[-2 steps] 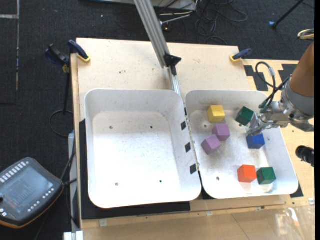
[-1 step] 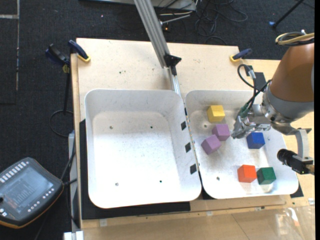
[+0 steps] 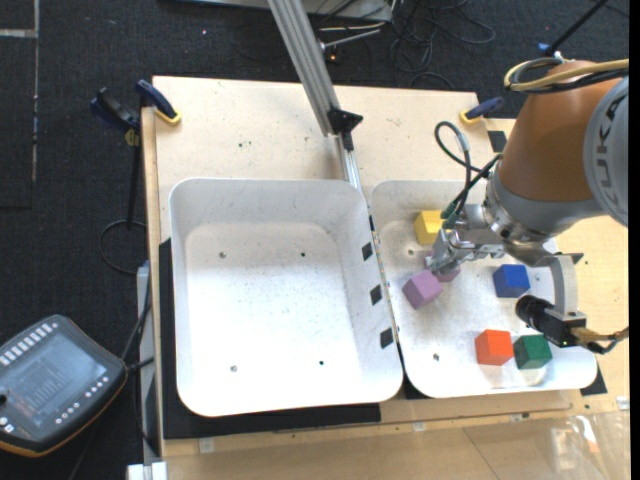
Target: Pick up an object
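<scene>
The right bin point(image 3: 440, 373) holds several small blocks. A yellow block point(image 3: 428, 226) lies near its back left. A purple block point(image 3: 423, 289) sits just below and left of my gripper point(image 3: 444, 262). A blue block point(image 3: 511, 280) lies to the gripper's right. An orange block point(image 3: 493, 347) and a green block point(image 3: 532, 351) rest side by side near the front right. My gripper hangs low over the bin between the yellow and purple blocks, its tip close to the purple block's upper right corner. The grey wrist and orange arm point(image 3: 560, 138) hide the bin's back right.
The left bin point(image 3: 200, 218) stands beside the right one, sharing a middle wall. A slanted metal rail point(image 3: 310, 58) runs from the top down to the bins' back edge. A handheld pendant point(image 3: 50, 383) lies at the lower left, off the bench. Clamps point(image 3: 150, 103) grip the bench's back corners.
</scene>
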